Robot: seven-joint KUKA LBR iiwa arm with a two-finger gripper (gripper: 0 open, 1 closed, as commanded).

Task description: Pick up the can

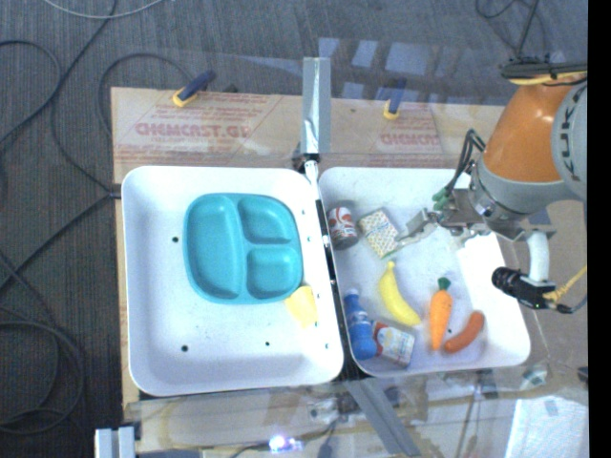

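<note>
The can (343, 226) sits in the right bin (504, 356), tucked into its upper left corner right against the wall shared with the left bin (134, 284). It looks to be lying on its side or tipped, its long axis running roughly up and down the view with a slight lean, the pale end toward the top; I can't make out which end is the lid.

Just to its right lies a small patterned box (378, 232), close enough that the two nearly touch. Below them are a banana (396, 297), a blue bottle (359, 324), a second small container (395, 343) near the bottom wall, a carrot (438, 317) and a sausage (464, 332).

The end effector (420, 227) reaches in from the right, hovering over the upper middle of the bin, just past the box. So the can lies to its left, with the box between them. I can't tell how the end effector is set from here; nothing is visibly in it.

My guess is that the coming move turns on getting leftward over the box and coming down on the can across its short width, with the bin wall leaving little room on the far side.

The left bin holds a teal tray (242, 246) and a yellow piece (302, 305). Both bins rest on the desk (153, 132).
</note>
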